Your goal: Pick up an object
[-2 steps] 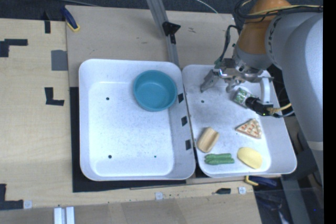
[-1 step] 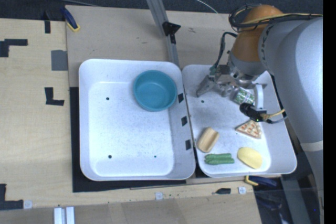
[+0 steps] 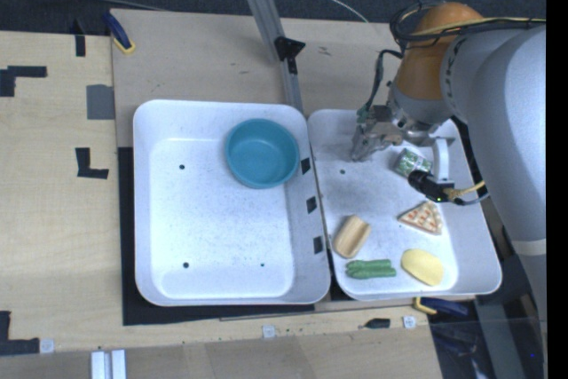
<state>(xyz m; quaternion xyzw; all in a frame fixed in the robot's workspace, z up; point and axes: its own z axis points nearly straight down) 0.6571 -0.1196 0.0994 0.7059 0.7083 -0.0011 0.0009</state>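
Observation:
My gripper (image 3: pixel 362 151) reaches down into the far part of the right bin (image 3: pixel 342 182), its fingers close together over bare bin floor with nothing visible between them. Toy foods lie nearer the front of that bin: a tan bread roll (image 3: pixel 351 236), a green bean pod (image 3: pixel 370 268), a yellow lemon-like piece (image 3: pixel 422 266) and a pizza slice (image 3: pixel 422 217). A small green-and-white item (image 3: pixel 412 162) sits just right of the gripper. A blue bowl (image 3: pixel 261 153) stands in the far right corner of the left bin (image 3: pixel 177 226).
A slanted metal pole (image 3: pixel 262 9) rises behind the bins and meets the bench near their shared edge. The grey arm (image 3: pixel 497 120) covers the right bin's far right side. Black cable (image 3: pixel 435 186) loops beside the pizza slice.

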